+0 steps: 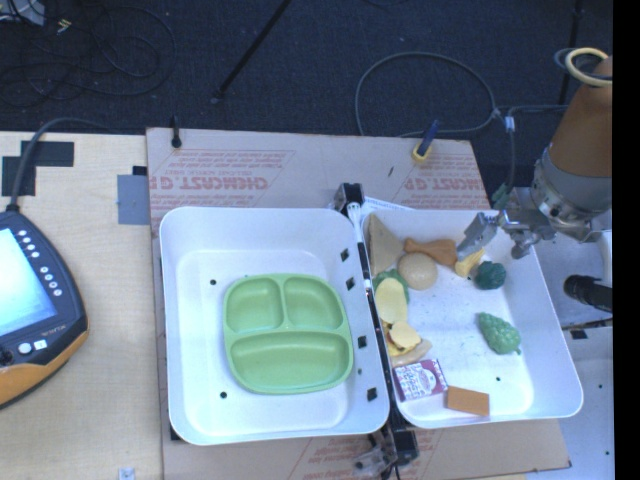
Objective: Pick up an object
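Currently we find the left bin [190, 268] holding a green divided tray [287, 330], while loose objects crowd the right bin [545, 368] as pick candidates. We note the arm [585, 138] reaching from the right, its gripper [482, 240] spread above a yellow piece [467, 263] at the far side, gripping nothing.

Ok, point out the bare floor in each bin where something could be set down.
Left bin: a bare white band rings the green divided tray, widest along the far and left sides. Right bin: a bare patch lies between the green broccoli piece, the orange block and the near-right wall. It is crowded along the divider and at the far end under the gripper.
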Robot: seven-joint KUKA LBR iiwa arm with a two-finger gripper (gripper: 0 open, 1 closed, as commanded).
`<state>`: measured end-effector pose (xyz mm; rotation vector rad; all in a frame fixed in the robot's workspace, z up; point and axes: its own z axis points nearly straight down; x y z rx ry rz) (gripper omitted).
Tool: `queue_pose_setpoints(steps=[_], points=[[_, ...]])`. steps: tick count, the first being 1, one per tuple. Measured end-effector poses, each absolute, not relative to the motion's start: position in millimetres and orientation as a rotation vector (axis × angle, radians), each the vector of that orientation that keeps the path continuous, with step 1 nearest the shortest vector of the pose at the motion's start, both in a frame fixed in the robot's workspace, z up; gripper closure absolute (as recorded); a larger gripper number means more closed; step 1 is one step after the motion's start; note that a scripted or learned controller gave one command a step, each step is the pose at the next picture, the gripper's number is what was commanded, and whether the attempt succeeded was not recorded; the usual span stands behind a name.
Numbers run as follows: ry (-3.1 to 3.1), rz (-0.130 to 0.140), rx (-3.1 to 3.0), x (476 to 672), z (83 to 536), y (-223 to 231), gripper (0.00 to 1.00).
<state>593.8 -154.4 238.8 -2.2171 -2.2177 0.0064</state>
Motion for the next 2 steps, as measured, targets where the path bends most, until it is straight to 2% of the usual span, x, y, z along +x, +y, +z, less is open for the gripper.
queue_pose_setpoints(steps=[1, 2], points=[[-2.217, 0.003, -2.218, 632.3, 116, -205, 0.0], [-2.218, -0.001, -2.221, 589.4, 85, -203, 0.0]])
